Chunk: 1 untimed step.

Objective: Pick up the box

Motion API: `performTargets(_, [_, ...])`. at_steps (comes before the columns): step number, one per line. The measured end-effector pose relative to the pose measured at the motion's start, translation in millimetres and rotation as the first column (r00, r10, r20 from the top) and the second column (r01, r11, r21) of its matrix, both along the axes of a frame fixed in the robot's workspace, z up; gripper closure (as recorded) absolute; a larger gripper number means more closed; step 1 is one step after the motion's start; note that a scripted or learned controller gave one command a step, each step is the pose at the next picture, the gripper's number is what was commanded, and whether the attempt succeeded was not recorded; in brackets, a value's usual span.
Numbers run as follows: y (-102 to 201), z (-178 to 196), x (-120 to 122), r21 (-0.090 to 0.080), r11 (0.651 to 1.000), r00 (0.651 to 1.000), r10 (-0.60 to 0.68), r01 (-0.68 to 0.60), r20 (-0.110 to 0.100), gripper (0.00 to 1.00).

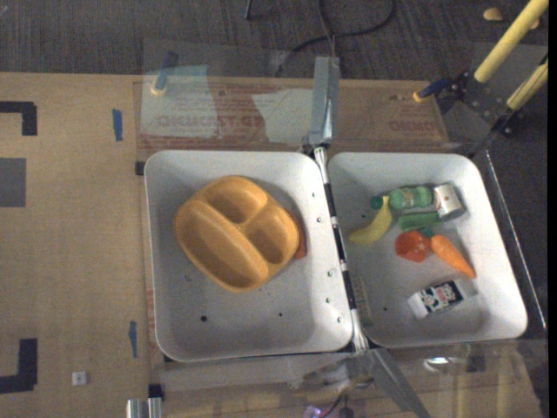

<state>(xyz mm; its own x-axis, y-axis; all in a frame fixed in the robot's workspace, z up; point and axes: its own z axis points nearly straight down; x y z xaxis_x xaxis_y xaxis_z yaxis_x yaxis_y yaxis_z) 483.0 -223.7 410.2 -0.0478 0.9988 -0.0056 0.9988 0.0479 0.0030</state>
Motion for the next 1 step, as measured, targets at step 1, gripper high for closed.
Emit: performTargets(1, [7.7,25.0,-1.3,0.002,0.990,0.990,0.141,-0.141,0.000,1.00])
